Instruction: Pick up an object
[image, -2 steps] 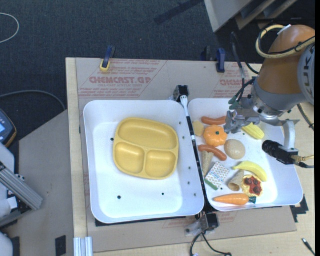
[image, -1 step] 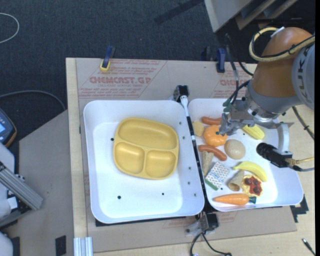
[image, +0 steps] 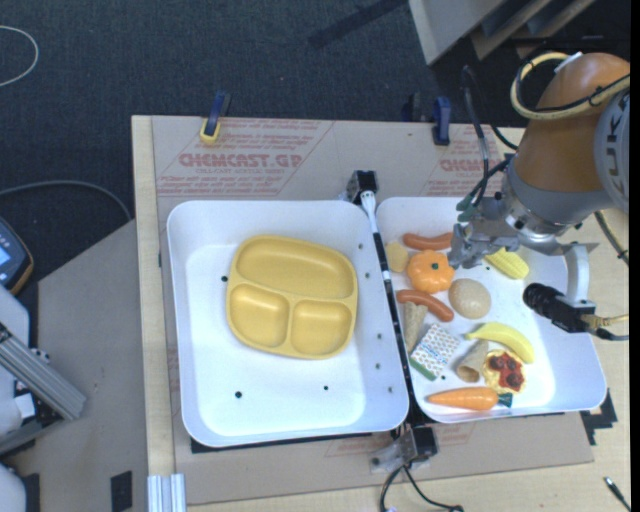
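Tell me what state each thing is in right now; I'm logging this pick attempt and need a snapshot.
Claw: low over the right bin, beside the orange toy; grip unclear.
Orange toy: resting in the right bin.
Yellow tray: flat, right way up, compartments empty, in the left bin.
Banana: lying loose.
Carrot: lying on its side near the front wall.
Beige ball: resting, untouched.

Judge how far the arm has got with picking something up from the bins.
Done: the end effector is low over the right bin, beside the orange. In hand: nothing visibly gripped; the orange lies among the other toy food. Left: grasping and lifting something. The yellow tray sits untouched in the left bin.
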